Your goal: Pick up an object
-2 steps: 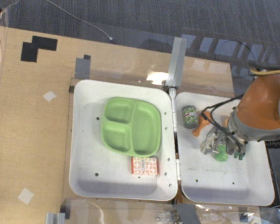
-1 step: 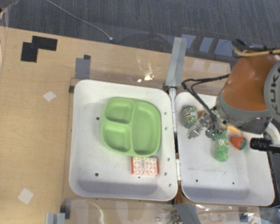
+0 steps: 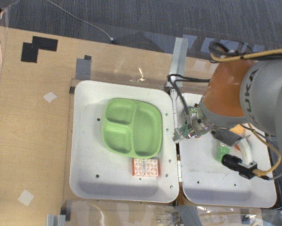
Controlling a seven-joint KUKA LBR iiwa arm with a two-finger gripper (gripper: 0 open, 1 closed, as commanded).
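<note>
My gripper (image 3: 185, 131) hangs low over the left edge of the right bin (image 3: 222, 195), right by the wall between the two bins. The bulky grey and orange wrist covers most of that bin's far half. A small green object (image 3: 222, 152) lies in the right bin, just right of the gripper and partly under the arm. Beside it is a white piece (image 3: 248, 148). In the left bin (image 3: 81, 179) sit a green divided plate (image 3: 132, 126) and a small red patterned box (image 3: 145, 167).
The bins stand on a wooden bench with black tape marks (image 3: 37, 48) at the far left. A metal post (image 3: 178, 56) rises behind the gap between the bins. Cables run over the bench behind the arm.
</note>
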